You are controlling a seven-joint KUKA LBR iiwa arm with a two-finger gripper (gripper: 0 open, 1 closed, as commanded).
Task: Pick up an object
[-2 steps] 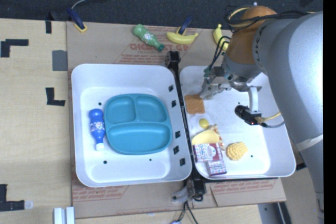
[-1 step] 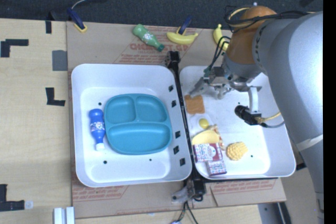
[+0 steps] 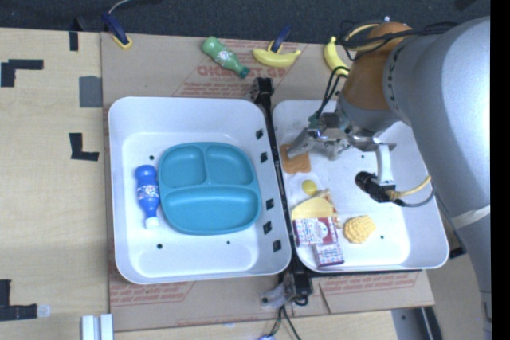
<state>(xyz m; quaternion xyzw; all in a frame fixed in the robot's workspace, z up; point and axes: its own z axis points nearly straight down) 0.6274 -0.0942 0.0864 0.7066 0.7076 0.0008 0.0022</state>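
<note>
Even overhead light, soft shadows, slightly soft focus, perhaps mild glare on arm

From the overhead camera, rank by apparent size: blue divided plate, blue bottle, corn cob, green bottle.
1. blue divided plate, by far the largest
2. blue bottle
3. green bottle, close to the blue one and farther back, so unsure
4. corn cob, smallest

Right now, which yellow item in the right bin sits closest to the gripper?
The small lemon, just below the gripper and the orange piece. The cheese wedge and corn lie farther down.
</note>
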